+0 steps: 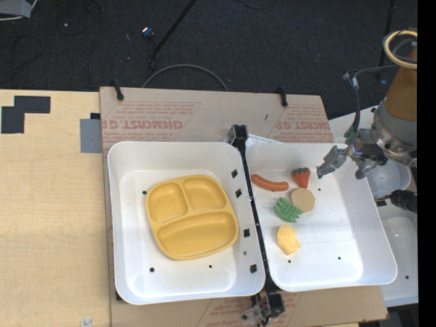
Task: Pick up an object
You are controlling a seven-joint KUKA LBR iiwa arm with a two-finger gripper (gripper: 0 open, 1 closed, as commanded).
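Now we look first at the small things in the right bin [368,251], because one of them must be picked. A red strawberry [302,176] lies just beside a sausage [270,182], which is at its nine o'clock. At six o'clock from the strawberry there is a tan round piece [304,199], touching a green leafy piece [287,210], and further at six o'clock a yellow corn [288,240]. The left bin [129,182] bears a yellow divided plate [192,216].

We judge that the approach step is in hand: nothing is lifted yet. The gripper [343,161] hangs near the strawberry, at its two o'clock, with its two fingers apart and nothing between them. The next move, we think, calls for lowering over one toy and centring it between the fingers before closing.
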